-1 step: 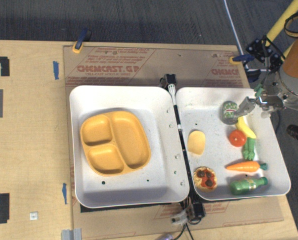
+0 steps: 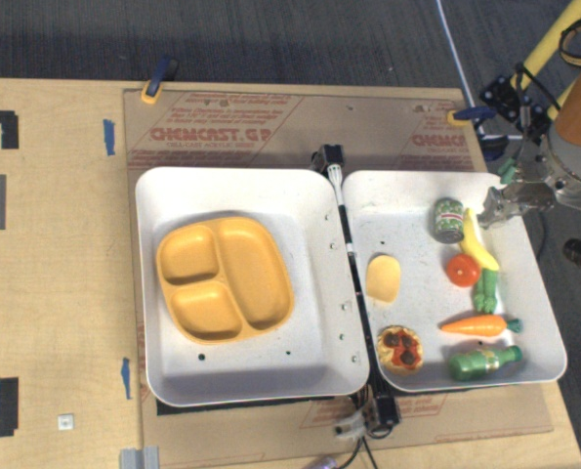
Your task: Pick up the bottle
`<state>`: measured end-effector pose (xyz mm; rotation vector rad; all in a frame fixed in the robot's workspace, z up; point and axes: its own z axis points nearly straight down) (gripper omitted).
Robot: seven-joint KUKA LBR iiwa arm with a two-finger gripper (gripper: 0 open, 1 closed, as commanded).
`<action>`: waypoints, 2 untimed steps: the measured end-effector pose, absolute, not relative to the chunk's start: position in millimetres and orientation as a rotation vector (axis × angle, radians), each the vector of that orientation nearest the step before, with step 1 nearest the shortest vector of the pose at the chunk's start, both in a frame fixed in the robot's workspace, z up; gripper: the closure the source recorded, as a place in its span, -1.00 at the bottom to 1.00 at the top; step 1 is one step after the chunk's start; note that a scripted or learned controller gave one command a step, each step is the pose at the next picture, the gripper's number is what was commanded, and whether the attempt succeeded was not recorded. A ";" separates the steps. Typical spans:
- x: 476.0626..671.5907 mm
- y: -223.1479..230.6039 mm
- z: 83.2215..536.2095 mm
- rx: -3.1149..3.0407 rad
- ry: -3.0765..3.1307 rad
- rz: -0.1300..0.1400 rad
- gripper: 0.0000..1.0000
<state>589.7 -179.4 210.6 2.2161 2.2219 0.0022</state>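
I have the end effector [image 2: 495,203] over the upper right rim of the right bin [image 2: 554,345], arm reaching in from the right. I cannot tell from this slanted view whether it is open or closed, and nothing shows in its grip.

The bottle [image 2: 483,362] lies on its side well below the end effector, in the bin's lower right corner, its cap pointing right toward the rim. It sits just under the carrot [image 2: 476,326], the two nearly touching, so I judge the carrot side tight for a grasp. The bottle's lower side faces the bin's sloped wall, which also leaves little room. A grasp across its body is what I'd aim for, with one finger in the narrow gap by the carrot.

Between the end effector and the bottle runs a column of clutter: can [image 2: 449,219] just left of the end effector, banana [image 2: 477,246], tomato [image 2: 463,270], a green piece [image 2: 486,291]. I'd travel above them, then descend.

Further left, the pizza [image 2: 399,349] and a pale yellow piece [image 2: 383,277] leave open floor in the bin's middle. The left bin [image 2: 163,203] holds a yellow tray [image 2: 224,278], well away.
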 end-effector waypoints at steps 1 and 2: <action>579.7 -186.0 86.6 1.785 2.581 0.002 1.00; 532.6 -167.7 218.3 1.579 2.712 0.001 1.00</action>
